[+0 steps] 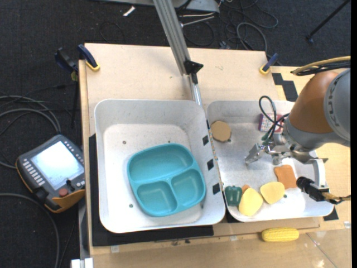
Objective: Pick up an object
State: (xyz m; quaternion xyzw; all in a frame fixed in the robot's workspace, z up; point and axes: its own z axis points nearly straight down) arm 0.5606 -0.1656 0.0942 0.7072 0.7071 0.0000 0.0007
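Gripper [266, 152]: fingers spread, grasping nothing, low over right bin [234, 116] floor.
Nearest item: orange block [285, 176], just beside gripper.
Others in bin: tan round piece [221, 131]; two yellow pieces [261, 197]; green pepper [232, 194].
Left bin: teal divided tray [165, 178].

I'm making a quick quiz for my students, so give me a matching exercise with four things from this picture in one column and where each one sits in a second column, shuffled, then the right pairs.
Things:
1. teal divided tray
2. round tan piece
3. yellow corn cob
4. green pepper

Places:
A. on the bench, outside the bins, at the near edge
B. in the left bin
C. far part of the right bin, by the divider
D. near corner of the right bin, by the divider

Pairs: 1-B, 2-C, 3-A, 4-D
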